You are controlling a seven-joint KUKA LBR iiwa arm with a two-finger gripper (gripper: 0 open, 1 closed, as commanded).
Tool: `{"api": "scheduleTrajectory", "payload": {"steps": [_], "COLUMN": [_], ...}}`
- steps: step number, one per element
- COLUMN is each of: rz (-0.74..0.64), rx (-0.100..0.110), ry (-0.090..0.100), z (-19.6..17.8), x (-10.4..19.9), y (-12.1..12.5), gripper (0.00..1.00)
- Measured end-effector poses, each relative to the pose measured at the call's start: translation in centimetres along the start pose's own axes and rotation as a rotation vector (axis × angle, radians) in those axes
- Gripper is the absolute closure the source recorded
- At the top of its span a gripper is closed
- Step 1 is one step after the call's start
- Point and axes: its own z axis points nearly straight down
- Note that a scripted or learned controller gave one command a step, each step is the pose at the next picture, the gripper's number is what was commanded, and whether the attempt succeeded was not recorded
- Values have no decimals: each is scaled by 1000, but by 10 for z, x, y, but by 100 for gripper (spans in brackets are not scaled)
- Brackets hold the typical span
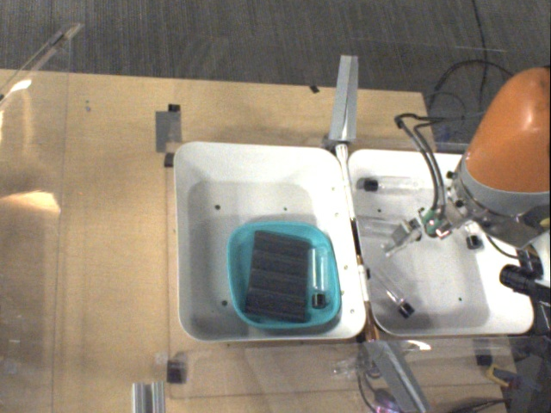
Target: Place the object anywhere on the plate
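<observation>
Two bins sit side by side on the bench (86, 256), filling the middle and right of the frame. The left bin (198, 231) holds a plate (325, 310) in its lower right part, near the wall shared with the right bin (448, 317). On the plate lies a ridged block (277, 275), covering its left and middle, with a tube-shaped object (318, 275) just beside it on the plate's right side. In the right bin, one tube (389, 182) lies near the upper wall and another (396, 301) near the lower left. The arm (510, 149) reaches over the right bin from the frame's right edge, with its gripper (405, 235) over that bin's left half.
</observation>
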Motion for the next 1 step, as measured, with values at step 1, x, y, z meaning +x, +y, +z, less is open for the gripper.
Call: {"api": "scheduleTrajectory", "payload": {"steps": [1], "rz": [-36], "rx": [-2], "ry": [-3], "z": [-112], "x": [-48], "y": [-25], "gripper": [0]}}
